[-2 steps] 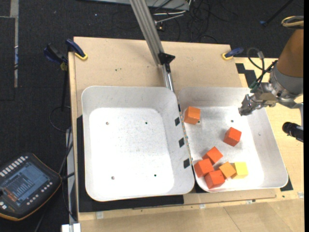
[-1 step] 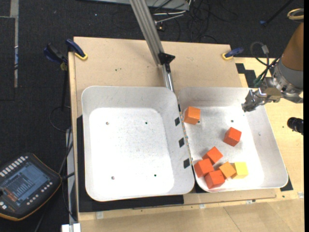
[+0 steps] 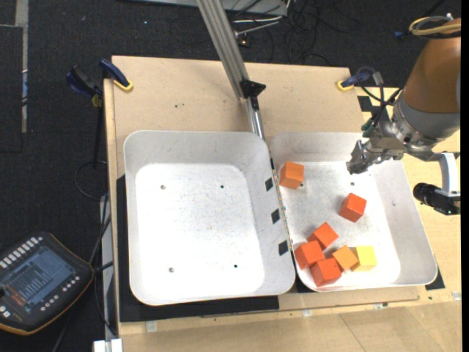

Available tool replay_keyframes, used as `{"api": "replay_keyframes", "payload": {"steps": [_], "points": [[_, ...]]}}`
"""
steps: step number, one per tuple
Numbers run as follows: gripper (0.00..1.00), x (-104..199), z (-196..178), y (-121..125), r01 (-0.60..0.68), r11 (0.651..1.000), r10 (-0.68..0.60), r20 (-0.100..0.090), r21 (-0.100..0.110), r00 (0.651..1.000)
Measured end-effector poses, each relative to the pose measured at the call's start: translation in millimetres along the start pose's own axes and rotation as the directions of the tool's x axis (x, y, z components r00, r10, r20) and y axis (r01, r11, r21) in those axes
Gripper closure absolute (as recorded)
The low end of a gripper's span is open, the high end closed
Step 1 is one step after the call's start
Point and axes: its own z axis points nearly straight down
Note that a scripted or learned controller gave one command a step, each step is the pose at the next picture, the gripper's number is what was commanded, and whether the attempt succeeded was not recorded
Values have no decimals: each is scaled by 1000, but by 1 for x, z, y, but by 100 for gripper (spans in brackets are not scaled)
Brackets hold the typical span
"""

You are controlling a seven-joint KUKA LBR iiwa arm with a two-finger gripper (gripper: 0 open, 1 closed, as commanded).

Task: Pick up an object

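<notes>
the gripper (image 3: 358,163) hangs over the right bin (image 3: 410,218), near its far edge; whether it is clenched or released i cannot tell. the blocks lie in that bin: one orange block (image 3: 292,174) at the left wall, another (image 3: 352,207) mid-bin, corner toward the camera; they are cubes with no long axis.

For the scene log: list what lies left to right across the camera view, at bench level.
Teach pendant → left bin → lone orange block → right bin, with the gripper above it.
</notes>
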Motion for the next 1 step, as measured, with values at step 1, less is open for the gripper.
{"api": "replay_keyframes", "payload": {"steps": [1], "points": [[100, 48, 9, -1, 0, 1000, 0, -1, 1, 1000]]}}
